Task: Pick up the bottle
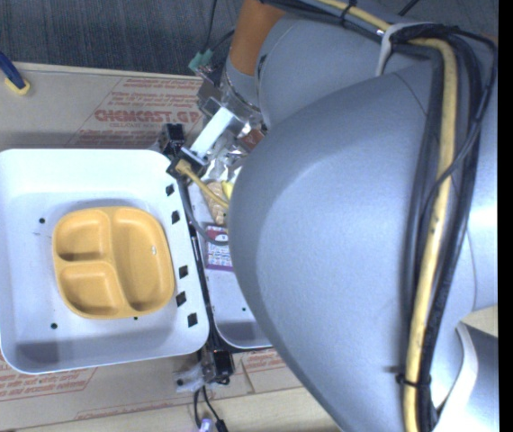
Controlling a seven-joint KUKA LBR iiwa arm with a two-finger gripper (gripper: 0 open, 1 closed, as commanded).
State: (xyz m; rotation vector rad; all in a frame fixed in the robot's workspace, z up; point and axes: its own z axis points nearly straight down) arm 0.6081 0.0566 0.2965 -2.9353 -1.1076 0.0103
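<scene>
Camera view: we see the gripper (210,142) low over the right bin (238,331), near the divider. We cannot tell its state. A bottle-like item (218,241) with a label lies just below it, long axis apparently along the divider; identification uncertain.

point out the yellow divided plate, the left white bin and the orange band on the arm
yellow divided plate (111,261): camera view, centre ridge
left white bin (22,174): camera view, bare floor
orange band (258,25): camera view, its side
</scene>
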